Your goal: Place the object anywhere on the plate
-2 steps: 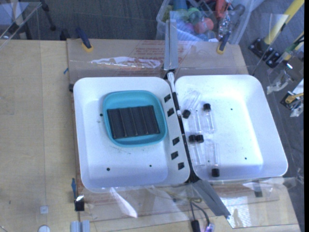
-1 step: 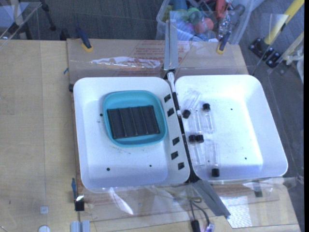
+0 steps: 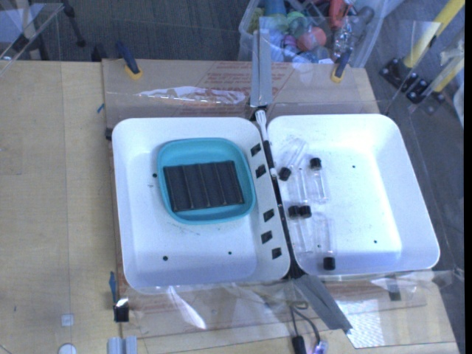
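at the near edge of the wooden desk [image 3: 51, 220], a dark cable [image 3: 299, 329] is trailing out from under the seam where the two bins are meeting. the left bin [image 3: 140, 253] is carrying a teal plate [image 3: 168, 201] set slightly toward its far side, and a dark ribbed slab [image 3: 203, 185] is lying flat on the middle of that plate, inside its rim. the right bin [image 3: 383, 190] is holding several clear vials with black caps [image 3: 317, 190], all lying along its left side just beside the seam; the nearest cap [image 3: 328, 262] is sitting by the bin's near wall and the others are spreading away toward the far side. small black tabs [image 3: 264, 196] are running in a row along the left bin's right wall. how far the end effector is opening, and whether it is gripping anything, i cannot tell, nor the arm's pose. beyond the bins a cardboard sheet [image 3: 184, 76] is lying on the desk, and farther back a clear tub [image 3: 324, 17] is holding a jumble of coloured items.
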You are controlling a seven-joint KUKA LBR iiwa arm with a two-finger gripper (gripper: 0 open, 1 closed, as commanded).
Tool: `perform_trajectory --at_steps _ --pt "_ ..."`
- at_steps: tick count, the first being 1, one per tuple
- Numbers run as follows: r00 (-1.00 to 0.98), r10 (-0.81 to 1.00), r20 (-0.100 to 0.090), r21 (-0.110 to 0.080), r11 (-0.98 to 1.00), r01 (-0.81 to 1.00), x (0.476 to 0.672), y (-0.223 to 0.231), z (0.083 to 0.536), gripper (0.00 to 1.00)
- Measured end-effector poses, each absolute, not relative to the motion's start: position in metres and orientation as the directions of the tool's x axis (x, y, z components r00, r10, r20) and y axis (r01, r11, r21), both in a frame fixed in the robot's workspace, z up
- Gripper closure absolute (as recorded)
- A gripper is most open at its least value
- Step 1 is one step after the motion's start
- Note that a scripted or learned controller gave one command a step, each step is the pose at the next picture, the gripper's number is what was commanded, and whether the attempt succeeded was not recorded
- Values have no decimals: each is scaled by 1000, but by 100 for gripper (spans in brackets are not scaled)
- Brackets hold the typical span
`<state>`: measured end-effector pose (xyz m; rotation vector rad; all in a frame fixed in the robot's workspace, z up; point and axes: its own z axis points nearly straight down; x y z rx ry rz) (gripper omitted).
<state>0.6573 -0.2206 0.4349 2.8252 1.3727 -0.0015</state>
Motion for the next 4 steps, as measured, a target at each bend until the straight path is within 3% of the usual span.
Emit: perform_trajectory --at_steps 2,3,4 --pt "644 765 -2 -3 -644 765 664 -208 290 0" --pt "634 773 0 0 -634 773 660 -210 436 0" --pt "485 875 -1 -3 -485 875 646 -212 435 0"
